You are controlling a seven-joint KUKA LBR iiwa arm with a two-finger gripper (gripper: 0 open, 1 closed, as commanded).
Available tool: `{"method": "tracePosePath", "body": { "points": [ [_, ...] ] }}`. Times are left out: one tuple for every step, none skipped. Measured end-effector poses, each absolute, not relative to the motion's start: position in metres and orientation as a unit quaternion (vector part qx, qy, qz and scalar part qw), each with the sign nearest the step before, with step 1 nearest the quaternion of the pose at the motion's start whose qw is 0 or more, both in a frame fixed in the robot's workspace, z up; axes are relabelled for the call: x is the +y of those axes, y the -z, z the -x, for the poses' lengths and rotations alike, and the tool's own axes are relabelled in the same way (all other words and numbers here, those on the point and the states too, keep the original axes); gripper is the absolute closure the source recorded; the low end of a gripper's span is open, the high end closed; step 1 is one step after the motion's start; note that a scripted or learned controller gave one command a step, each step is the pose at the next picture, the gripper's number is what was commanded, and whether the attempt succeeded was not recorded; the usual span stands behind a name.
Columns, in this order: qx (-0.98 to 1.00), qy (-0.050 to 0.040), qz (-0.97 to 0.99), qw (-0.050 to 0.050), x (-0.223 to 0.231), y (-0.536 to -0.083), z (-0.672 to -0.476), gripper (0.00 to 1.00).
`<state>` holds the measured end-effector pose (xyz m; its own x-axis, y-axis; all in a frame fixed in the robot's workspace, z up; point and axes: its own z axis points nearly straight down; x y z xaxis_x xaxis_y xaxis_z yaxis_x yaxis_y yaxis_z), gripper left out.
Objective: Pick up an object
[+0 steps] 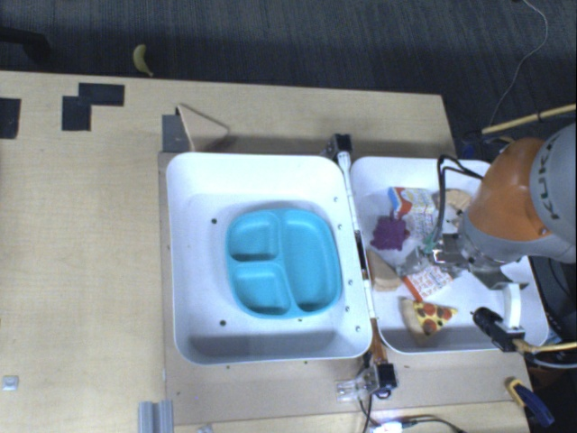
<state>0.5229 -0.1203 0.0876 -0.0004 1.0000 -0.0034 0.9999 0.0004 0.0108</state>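
Note:
The right bin [389, 334] holds a purple grape bunch [390, 233], a pizza slice toy [429, 316], a white and red packet [424, 203], a red-striped packet [427, 280] and a tan piece [385, 279] near its left wall. My gripper [435, 249] reaches down into this bin from the right, its tip among the packets just right of the grapes. The grey arm with its orange band [509, 201] covers the bin's right part. I see nothing clearly held.
The left bin [194, 242] holds a blue divided plate [283, 260]. A black divider bar [353, 215] runs between the bins. Cables and a clip [374, 382] lie at the bench front. Black tape marks [90, 105] sit at the far left.

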Motion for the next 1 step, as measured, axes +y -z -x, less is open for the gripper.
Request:
{"method": "tracePosePath", "body": {
  "points": [
    [0.708, -0.0046, -0.706, 0.008, -0.1201, -0.0993, -0.5252, 1.00]
  ]
}}
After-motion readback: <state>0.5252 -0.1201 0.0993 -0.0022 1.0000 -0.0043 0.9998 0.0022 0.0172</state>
